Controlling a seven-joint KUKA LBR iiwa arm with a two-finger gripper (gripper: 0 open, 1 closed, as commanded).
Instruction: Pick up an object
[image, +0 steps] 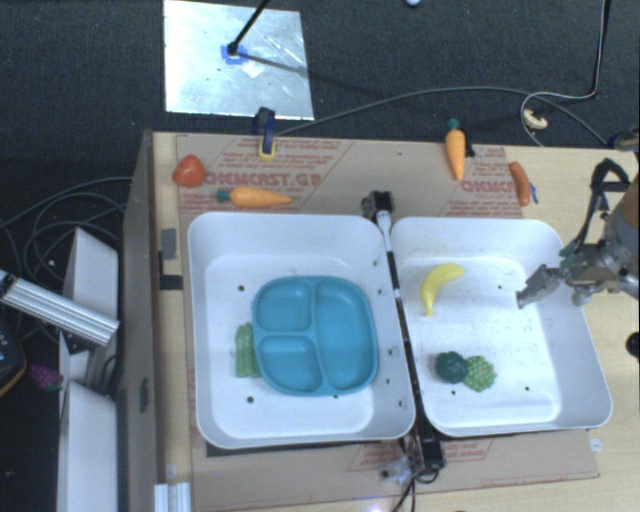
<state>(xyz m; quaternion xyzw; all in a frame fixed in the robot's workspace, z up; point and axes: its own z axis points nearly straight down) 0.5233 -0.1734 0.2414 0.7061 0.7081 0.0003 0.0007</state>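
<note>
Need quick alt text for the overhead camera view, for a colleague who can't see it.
The gripper hangs over the right bin near its right wall, with nothing seen between its fingers; a yellow banana, a dark green toy and a light green bumpy toy lie to its left. The left bin holds a blue divided plate.

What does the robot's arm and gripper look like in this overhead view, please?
The gripper is grey metal, a boxy body tapering leftward to a dark, narrow tip. Behind it, dark cables loop up along the wrist, and a tan-orange part of the arm shows at the picture's right edge.
</note>
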